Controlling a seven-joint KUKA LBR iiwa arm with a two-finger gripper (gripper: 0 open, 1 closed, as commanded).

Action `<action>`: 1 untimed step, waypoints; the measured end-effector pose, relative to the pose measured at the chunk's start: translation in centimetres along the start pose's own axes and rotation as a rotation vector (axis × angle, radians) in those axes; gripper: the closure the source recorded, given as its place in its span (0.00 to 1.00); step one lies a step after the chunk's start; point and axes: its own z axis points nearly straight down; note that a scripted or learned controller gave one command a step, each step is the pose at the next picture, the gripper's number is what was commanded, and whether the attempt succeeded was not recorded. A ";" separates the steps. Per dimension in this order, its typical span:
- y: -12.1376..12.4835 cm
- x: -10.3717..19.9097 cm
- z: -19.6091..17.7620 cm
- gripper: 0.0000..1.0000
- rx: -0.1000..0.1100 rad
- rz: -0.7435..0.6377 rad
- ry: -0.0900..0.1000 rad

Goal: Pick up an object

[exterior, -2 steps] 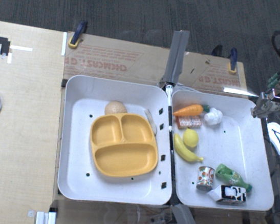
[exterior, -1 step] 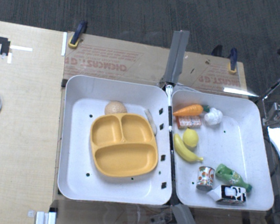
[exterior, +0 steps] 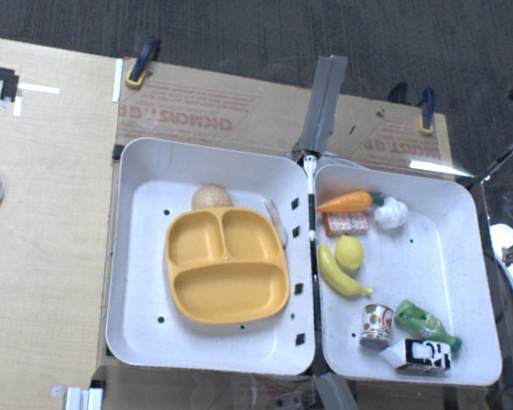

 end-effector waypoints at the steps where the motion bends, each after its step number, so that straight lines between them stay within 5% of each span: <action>1: 0.2 -1.5 0.0 1.00 -0.001 0.054 0.000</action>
